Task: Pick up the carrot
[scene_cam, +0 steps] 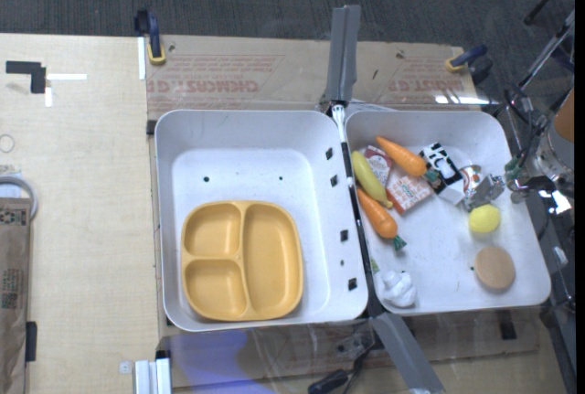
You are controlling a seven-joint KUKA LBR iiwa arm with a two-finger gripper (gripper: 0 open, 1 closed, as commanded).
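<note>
Left bin (174,200): holds a yellow divided plate (243,260).
Right bin (430,287): two carrots, one (377,214) beside a banana (369,175), another (402,155) further back.
Gripper (535,186): at the bin's right rim; its opening cannot be made out.

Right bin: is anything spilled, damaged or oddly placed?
Nothing looks spilled or broken. The right bin just holds a loose jumble: two carrots, a banana, a lemon. The yellow tray sits flat in the left bin.
</note>
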